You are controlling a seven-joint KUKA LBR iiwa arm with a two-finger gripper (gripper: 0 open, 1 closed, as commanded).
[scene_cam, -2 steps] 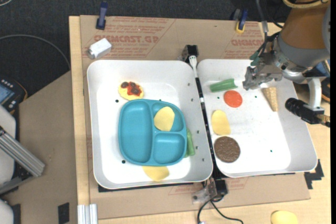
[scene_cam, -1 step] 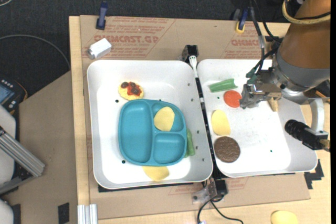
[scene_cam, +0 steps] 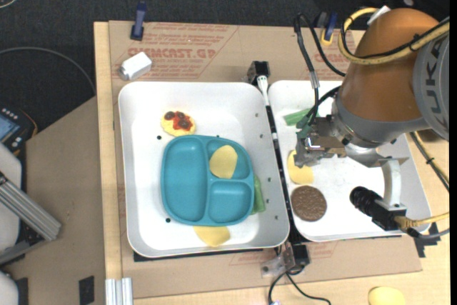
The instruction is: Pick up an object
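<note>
**Arm low over the right bin, a yellow piece beneath its wrist**

The arm takes up most of the right side, its orange band above a grey wrist that hangs over the right bin. The left bin bears a teal divided tray, tilted a little, with a yellow chip lying in its upper right compartment. A small yellow disc with red spots sits just above the tray, and another yellow piece pokes out below it.

In the right bin, the gripper sits just above a pale yellow piece; whether it is spread or closed cannot be told from here. That piece looks like the target: thin, light, probably a smooth plastic toy, so likely to slide if pinched on its flat face. Taking it across its edges seems the safer hold. A round brown patty lies just below it, and a green scrap above.
</note>
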